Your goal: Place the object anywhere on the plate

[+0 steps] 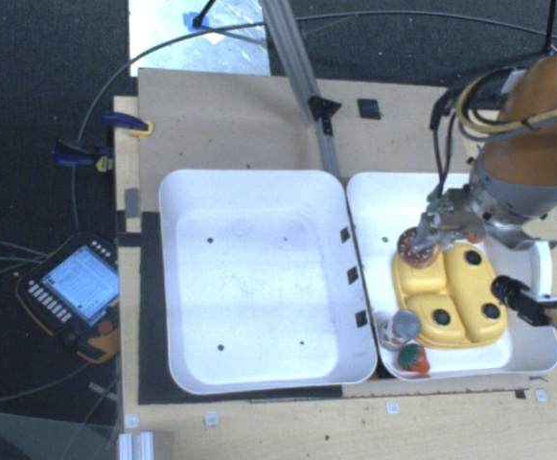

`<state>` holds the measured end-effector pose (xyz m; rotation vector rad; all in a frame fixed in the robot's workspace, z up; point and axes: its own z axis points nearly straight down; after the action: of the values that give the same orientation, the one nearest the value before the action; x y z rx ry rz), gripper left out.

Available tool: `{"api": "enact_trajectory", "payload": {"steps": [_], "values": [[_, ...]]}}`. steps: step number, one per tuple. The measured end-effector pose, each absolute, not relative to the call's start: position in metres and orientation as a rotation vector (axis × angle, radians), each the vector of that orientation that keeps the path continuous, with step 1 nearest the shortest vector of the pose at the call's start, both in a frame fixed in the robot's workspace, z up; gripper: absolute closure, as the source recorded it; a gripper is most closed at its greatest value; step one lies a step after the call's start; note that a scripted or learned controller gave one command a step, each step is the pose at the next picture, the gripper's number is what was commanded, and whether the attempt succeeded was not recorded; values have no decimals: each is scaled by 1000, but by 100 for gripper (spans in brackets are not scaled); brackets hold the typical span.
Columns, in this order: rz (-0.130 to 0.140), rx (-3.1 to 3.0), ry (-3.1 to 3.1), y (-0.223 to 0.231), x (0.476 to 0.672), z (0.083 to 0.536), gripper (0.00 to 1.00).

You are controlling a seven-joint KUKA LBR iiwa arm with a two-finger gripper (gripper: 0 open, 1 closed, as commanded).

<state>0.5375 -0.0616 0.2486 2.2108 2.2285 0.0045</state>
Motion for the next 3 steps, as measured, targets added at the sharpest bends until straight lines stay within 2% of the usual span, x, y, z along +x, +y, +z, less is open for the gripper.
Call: {"api": "enact_trajectory", "payload": {"steps": [3], "values": [[6,2211,2230,77,600,246,100]]}}
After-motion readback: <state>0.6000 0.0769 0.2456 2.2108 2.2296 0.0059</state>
